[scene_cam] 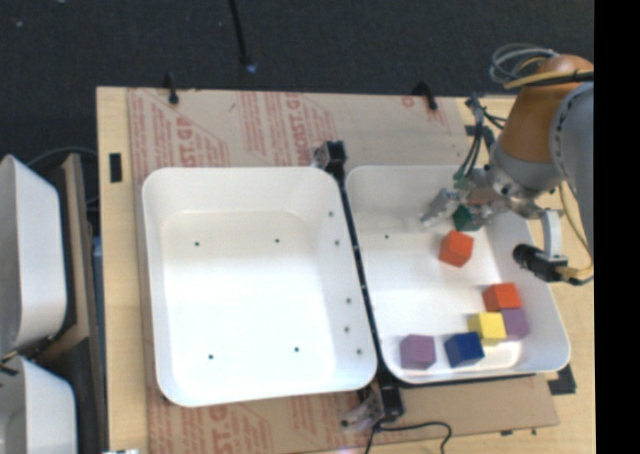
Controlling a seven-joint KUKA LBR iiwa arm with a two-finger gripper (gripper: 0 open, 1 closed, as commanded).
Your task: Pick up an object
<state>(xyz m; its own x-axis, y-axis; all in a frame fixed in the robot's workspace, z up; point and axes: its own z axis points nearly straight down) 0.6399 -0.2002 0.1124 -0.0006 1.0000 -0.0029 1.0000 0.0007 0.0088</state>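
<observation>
You see the tool [455, 210] low over the upper part of the right bin [400, 242], and at this slant you cannot tell how its tips are set, so treat any grip as unproven. Just below it and slightly toward the bin's near wall is the orange cube [456, 248], close to the tool but with nothing visibly clasping it; it appears tilted, a corner turned toward the camera. That tilt is your main risk: if the tool closes across corners rather than flat faces, the cube may twist out or get knocked aside. Being a cube, it has no real long axis, so only the turn of its faces matters. Farther from the tool, against the near wall, sit a red-orange block [502, 296], a yellow block [491, 326], a blue block [463, 348] and two purple ones [418, 350], well apart from the tool. Farthest off, the left bin [160, 242] lies on the desk [130, 142].
</observation>
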